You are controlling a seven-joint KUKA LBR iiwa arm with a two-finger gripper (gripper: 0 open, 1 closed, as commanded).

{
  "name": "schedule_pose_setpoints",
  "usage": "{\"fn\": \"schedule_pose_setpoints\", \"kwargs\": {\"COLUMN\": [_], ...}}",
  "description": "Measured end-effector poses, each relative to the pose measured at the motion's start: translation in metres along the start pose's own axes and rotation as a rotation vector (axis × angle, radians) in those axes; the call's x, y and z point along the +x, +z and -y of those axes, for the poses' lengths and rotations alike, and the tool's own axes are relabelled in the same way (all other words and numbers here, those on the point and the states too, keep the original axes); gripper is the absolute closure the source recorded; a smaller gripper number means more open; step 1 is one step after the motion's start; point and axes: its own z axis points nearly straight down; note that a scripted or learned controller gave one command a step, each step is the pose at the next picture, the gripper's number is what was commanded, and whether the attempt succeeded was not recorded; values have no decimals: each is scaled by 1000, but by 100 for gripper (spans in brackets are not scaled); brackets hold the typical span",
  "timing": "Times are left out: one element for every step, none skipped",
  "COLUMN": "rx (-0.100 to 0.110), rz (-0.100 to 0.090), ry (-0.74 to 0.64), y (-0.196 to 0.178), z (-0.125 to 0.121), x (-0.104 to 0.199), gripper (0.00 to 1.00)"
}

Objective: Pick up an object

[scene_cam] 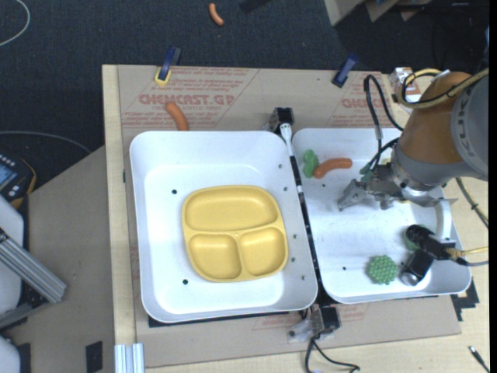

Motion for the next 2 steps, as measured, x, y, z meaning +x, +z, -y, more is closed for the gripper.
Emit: {"fn": "schedule_pose_setpoints", "kwargs": {"rx": [-2, -7], "rz": [0, 2], "ry": [0, 1], "y": [16, 4], "z": [0, 0], "x": [1, 0], "gripper": [0, 100]}}
